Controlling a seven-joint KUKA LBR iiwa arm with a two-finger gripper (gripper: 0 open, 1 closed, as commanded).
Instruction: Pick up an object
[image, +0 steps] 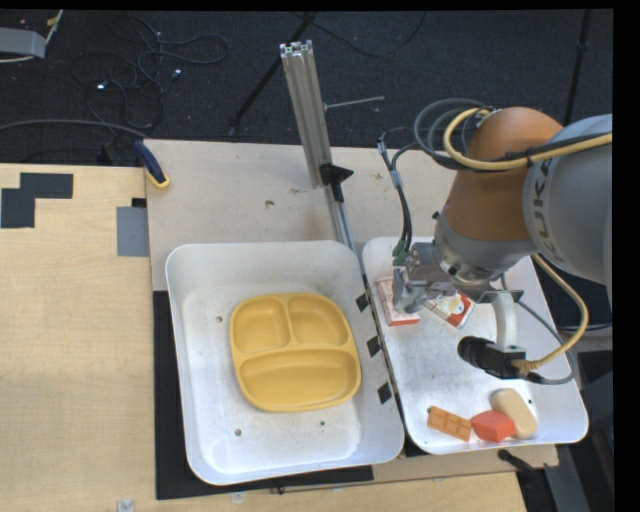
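The end effector (408, 292) is low in the right bin (560, 425), over a red-and-white packet (392, 306); I cannot tell its opening or any hold. Toward the front lie a waffle (449, 423), tomato (492, 426) and bread (515, 410). The left bin (200, 440) has 1 yellow tray (294, 350).

A yellow divided plate (295, 351) lies in the left bin (190, 290); cables (120, 60) cross the floor.

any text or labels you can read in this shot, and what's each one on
"KU", in large dark letters running down the grey arm; the rest of the word is cut off from sight.
Red and white packet under the gripper: print on it, too blurred to read.
Second red and white packet beside it: also too small to read.
Yellow divided plate: no markings.
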